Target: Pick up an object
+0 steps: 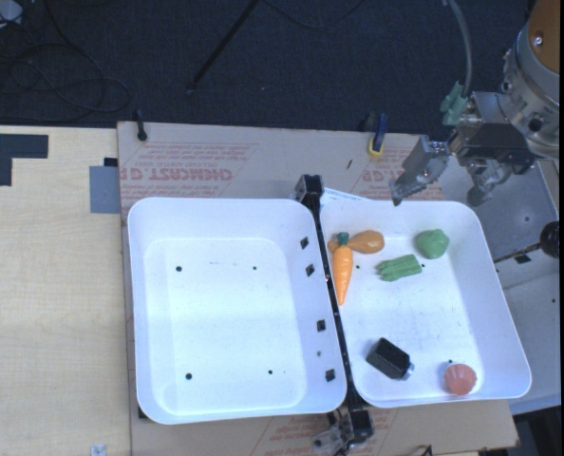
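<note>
Six small objects lie in the right bin [498,288], any of which would satisfy the task: one carrot [342,272] hard against the divider between the bins, one rounded orange piece [367,242] just beside its leafy end, one long green vegetable [399,269] near the middle, one rounded green piece [433,243] toward the far right corner, one black block [389,359] near the front, and one reddish ball [460,379] in the front right corner. They look like toy food, so probably light and stiff, with smooth skins that may slip; the round ones would likely roll away from a pinch. The long green vegetable seems the safest choice, lying clear of walls and narrow enough to be taken across its middle. The left bin [149,255] is one of two on the bench. The gripper [410,180] hangs above the right bin's far rim, carrying nothing; whether its claw is spread or closed I cannot tell.
</note>
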Available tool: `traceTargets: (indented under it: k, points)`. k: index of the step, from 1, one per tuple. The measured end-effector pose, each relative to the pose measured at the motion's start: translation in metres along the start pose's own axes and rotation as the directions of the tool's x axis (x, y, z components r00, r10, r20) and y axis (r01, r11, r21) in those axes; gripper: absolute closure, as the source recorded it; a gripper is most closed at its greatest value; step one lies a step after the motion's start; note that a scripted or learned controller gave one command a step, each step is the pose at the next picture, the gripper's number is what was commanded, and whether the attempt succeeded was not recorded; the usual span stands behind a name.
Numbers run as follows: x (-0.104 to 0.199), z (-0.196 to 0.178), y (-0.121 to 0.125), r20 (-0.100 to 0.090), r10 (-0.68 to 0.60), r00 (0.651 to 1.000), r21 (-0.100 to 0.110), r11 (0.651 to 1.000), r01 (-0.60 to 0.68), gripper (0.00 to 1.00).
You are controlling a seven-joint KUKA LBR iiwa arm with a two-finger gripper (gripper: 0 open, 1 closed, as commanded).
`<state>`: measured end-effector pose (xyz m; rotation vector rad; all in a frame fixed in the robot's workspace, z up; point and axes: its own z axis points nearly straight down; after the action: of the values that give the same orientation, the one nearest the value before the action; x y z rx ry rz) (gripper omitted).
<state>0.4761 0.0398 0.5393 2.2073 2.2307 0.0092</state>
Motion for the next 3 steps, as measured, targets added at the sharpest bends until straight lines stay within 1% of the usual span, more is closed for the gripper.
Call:
traceTargets:
  k: [1, 2, 3]
  points:
    - [-0.004, -0.004, 0.0, 0.004, 0.004, 1.0, 0.013, 1.0, -0.004, 1.0]
    - [0.086, 0.003, 0.01, 0.002, 0.002, 1.0, 0.011, 1.0, -0.002, 1.0]
    - [0.154, 0.003, 0.001, 0.002, 0.003, 1.0, 0.01, 1.0, -0.004, 1.0]
